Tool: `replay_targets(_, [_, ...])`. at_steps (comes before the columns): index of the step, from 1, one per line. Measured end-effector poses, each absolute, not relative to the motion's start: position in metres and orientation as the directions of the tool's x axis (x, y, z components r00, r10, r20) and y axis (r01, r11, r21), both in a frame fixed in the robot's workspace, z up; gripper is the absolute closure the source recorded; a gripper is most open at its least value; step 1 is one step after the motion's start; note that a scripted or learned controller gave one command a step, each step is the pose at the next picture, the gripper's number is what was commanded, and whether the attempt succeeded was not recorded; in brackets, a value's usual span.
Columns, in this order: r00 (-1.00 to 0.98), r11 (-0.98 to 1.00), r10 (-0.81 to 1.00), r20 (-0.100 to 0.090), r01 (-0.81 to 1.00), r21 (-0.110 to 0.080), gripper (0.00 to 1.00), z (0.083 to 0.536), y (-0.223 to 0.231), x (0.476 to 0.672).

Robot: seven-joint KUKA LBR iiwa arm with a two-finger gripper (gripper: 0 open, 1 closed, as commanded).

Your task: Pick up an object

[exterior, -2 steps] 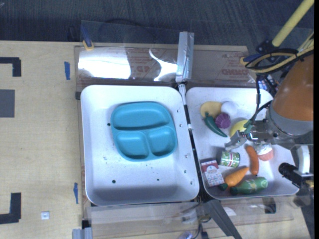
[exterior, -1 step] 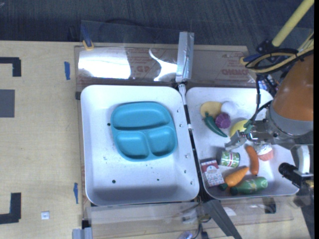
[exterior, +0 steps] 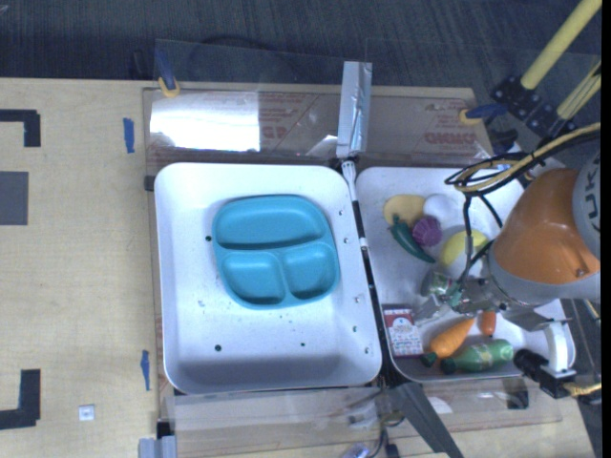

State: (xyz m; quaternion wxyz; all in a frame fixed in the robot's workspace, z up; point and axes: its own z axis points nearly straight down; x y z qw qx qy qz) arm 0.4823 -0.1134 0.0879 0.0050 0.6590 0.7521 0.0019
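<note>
My gripper (exterior: 447,292) reaches down into the right bin (exterior: 377,256), under the orange band of the arm (exterior: 544,237). Its metal tip sits among the toys, just above an orange carrot (exterior: 451,336) and a green bottle (exterior: 477,355). Further back lie a yellow banana-like piece (exterior: 406,206), a purple item (exterior: 427,229), a dark green pepper (exterior: 410,241) and a yellow lemon (exterior: 456,247). A red and white small box (exterior: 403,330) lies at the bin's front left. The arm hides the bin's right part.
The left bin (exterior: 181,284) holds a blue divided tray (exterior: 275,249). A clear plastic wall (exterior: 248,113) and a metal post (exterior: 353,108) stand behind the bins. Black and yellow cables (exterior: 496,175) loop over the right bin's back corner.
</note>
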Motion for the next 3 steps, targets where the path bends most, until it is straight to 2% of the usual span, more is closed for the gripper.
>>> replay_targets(1, [-0.038, 0.038, 0.999, -0.005, 0.999, 0.009, 0.00, 0.088, -0.109, 0.481])
replay_targets(2, [-0.095, 0.095, 0.995, 0.000, 0.995, 0.005, 0.00, 0.087, -0.167, 0.538])
replay_targets(3, [0.017, -0.017, 1.000, -0.001, 1.000, 0.006, 0.00, 0.087, -0.167, 0.483])
